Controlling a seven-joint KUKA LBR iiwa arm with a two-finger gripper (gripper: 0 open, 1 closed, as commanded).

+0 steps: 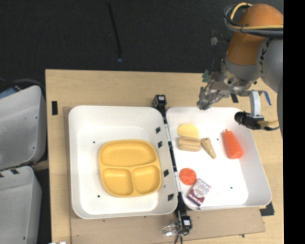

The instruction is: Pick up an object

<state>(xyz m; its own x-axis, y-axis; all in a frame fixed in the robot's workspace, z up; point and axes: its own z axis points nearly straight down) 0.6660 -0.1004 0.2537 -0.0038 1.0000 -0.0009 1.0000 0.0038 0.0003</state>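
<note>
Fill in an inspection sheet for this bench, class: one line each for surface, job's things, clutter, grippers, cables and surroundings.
Surface: wooden bench bearing a left bin and a right bin, both white, side by side.
Job's things: in the right bin, a yellow piece, a tan bun-like piece, a cone, an orange bottle, a red disc and a small packet.
Clutter: yellow divided tray in the left bin.
Grippers: gripper over the right bin's far edge, holding nothing visible; finger state unclear.
Cables: yellow cable looping by the arm.
Surroundings: dark floor; grey shapes on the left.
</note>
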